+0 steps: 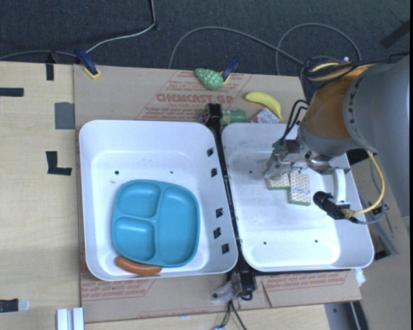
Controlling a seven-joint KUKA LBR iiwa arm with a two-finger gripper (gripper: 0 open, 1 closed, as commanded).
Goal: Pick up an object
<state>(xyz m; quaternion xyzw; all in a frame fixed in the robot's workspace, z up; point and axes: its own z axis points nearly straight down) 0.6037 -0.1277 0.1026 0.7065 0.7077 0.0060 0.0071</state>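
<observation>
We are looking at a robotics lab. Two white bins [149,133] sit on taped cardboard [172,98]; cables [151,19] trail at twelve o'clock.

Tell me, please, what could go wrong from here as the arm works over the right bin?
1. The pincer sits low over the small patterned packets, which lie flat and overlapping; it may take two or slide off.
2. The packets lie close under the wrist, so the camera may not confirm a hold.
3. The yellow cable loops over the right bin's rim and might snag.
</observation>
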